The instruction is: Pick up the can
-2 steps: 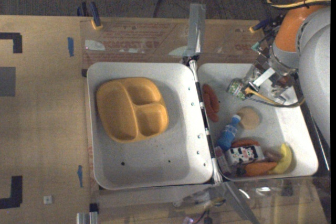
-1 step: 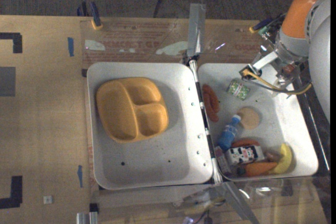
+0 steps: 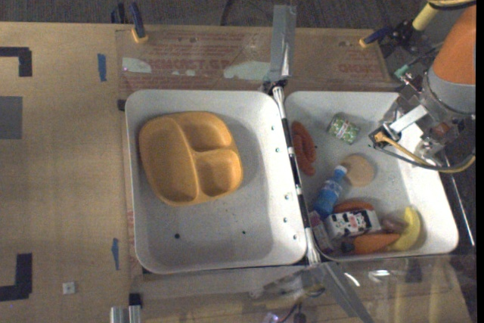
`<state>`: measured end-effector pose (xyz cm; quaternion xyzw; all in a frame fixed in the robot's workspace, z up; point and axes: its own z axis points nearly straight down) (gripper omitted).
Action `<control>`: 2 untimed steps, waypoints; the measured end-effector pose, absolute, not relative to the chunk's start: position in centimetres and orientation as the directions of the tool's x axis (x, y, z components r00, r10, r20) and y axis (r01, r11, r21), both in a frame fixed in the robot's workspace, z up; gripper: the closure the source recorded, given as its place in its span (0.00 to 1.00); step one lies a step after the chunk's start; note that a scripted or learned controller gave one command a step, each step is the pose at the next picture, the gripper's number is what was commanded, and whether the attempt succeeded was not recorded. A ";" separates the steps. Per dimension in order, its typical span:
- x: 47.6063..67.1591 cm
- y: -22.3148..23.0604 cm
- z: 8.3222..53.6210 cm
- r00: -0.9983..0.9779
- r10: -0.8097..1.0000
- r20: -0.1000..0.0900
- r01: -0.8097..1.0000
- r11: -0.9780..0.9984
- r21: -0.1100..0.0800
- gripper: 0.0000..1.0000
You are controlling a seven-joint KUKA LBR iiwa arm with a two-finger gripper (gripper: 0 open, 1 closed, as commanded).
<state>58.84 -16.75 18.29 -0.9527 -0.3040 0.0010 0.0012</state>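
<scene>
1. Camera view: the can (image 3: 343, 128) lies on its side in the right bin (image 3: 446, 227), upper area, apart from other items.
2. The gripper (image 3: 387, 138) hovers just right of it; jaw state cannot be told.
3. Recommended: centre over the can, descend squarely across its width.

two white bins (image 3: 204, 257), one yellow tray (image 3: 190, 156), one can (image 3: 343, 128), one bottle (image 3: 329, 193), one banana (image 3: 411, 229).

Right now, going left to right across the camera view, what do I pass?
Yellow divided plate → sausage → blue bottle → can → banana → gripper. The cluster along the right bin's near edge overlaps, so most of it is left out.
</scene>
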 end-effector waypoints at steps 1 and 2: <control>62.2 -15.0 11.4 0.811 0.585 0.019 0.585 -0.811 0.023 0.00; 65.6 -18.3 12.6 0.953 0.303 0.000 0.303 -0.953 0.000 0.00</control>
